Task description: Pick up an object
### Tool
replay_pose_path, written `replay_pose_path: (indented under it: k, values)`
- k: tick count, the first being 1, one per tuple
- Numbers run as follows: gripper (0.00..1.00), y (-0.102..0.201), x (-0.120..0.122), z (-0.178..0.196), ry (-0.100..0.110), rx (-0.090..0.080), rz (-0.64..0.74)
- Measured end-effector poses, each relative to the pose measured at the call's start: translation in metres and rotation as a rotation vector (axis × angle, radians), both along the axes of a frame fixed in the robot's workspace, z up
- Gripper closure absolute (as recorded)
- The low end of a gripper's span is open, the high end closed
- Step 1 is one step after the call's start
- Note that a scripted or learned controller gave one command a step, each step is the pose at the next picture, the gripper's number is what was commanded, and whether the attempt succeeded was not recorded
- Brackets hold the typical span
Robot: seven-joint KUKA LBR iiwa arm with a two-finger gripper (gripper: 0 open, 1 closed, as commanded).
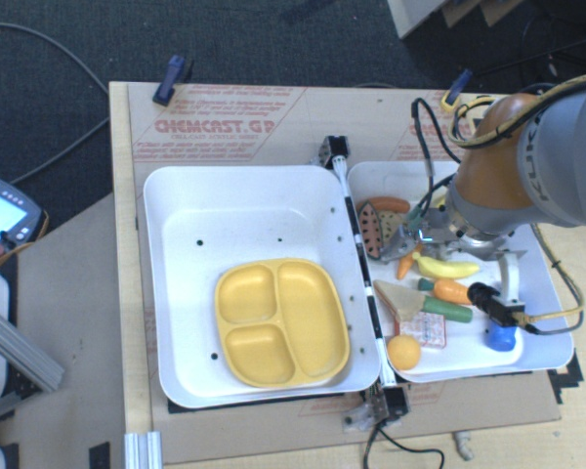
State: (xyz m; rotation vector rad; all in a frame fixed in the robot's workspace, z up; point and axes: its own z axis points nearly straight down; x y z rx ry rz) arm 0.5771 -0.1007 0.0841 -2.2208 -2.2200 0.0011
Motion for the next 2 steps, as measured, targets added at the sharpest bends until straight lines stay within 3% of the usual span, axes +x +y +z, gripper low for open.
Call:
replay_pose_path:
  k: [1,2]
  values:
    - [1.0,0.0,0.001,0.01,-0.003,-0.001,-0.001]
    - [1.0,0.057,-0.01,0.164,-0.004,0.0,0.002]
